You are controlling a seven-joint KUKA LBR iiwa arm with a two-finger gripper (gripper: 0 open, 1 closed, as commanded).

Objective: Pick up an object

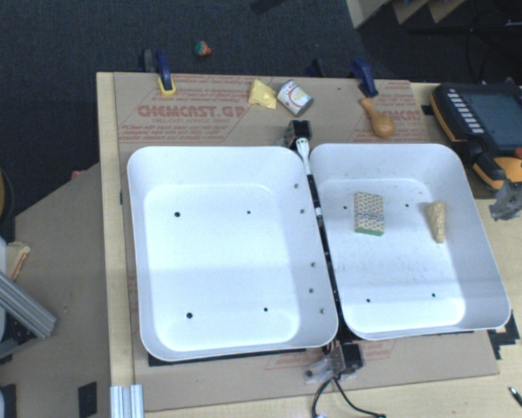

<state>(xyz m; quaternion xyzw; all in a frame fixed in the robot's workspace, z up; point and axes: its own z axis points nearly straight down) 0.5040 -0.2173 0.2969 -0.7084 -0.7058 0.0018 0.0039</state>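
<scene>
Left bin [138, 233]: shallow white tray on the left half of the bench, its inner edge touching the right bin along a dark seam
Right bin [478, 259]: shallow white tray – both loose objects lie in its upper half
Speckled block [369, 212]: rectangular, pale with mottled tan and green, lying flat in the right bin a little left of the bin's middle, long side running up and down the view
Tan piece [437, 221]: small, narrow and light brown, lying in the right bin to the right of the speckled block, apart from it and near the right wall
Gripper [510, 201]: a grey metal part at the right edge of the view, just outside the right bin's rim and level with the tan piece; it grasps nothing that can be seen, and whether it is released or clenched cannot be told from here
Bench board [199, 110]: brown sheet with red lettering under both bins
Blue clamps [164, 70]: one at the board's top left, another at the top right
Yellow scrap [262, 95]: on the board above the left bin, just beside a small white box [294, 97]
Wooden knob [378, 118]: on the board above the right bin
Pendant [487, 116]: dark handheld unit with a screen – beyond the right bin's upper right corner
</scene>
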